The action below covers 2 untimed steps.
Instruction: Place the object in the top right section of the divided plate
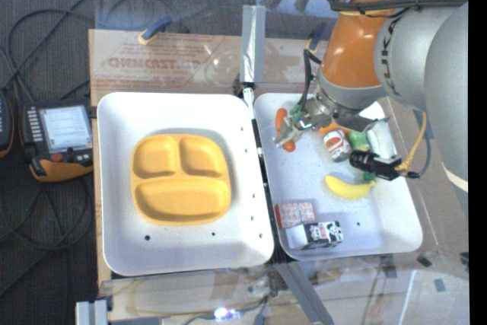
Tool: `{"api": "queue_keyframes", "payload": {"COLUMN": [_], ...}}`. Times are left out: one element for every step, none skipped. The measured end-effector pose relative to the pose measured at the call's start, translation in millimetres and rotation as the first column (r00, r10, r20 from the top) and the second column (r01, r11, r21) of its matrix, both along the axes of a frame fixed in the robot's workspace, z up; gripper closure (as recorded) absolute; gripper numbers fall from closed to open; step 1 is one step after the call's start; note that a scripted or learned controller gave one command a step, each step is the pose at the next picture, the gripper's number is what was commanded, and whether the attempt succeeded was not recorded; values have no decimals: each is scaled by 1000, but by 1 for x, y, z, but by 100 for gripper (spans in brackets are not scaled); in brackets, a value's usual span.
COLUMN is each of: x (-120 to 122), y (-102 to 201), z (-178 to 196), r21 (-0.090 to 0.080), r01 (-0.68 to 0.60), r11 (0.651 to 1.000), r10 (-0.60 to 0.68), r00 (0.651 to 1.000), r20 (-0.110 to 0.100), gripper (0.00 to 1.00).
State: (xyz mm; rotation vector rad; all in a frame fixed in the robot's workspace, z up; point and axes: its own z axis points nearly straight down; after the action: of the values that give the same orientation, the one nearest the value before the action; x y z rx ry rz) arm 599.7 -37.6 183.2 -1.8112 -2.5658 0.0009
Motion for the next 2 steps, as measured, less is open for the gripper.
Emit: {"api": "queue_keyframes", "payload": {"x": [-29, -29], "y": [63, 62], "z": [-1, -1], "r21": [0, 0], "r01": [52, 52], "r11": [999, 999], "r10": [-52, -52], "r00": [999, 999], "r20": [-2, -2], "gripper": [100, 0]}}
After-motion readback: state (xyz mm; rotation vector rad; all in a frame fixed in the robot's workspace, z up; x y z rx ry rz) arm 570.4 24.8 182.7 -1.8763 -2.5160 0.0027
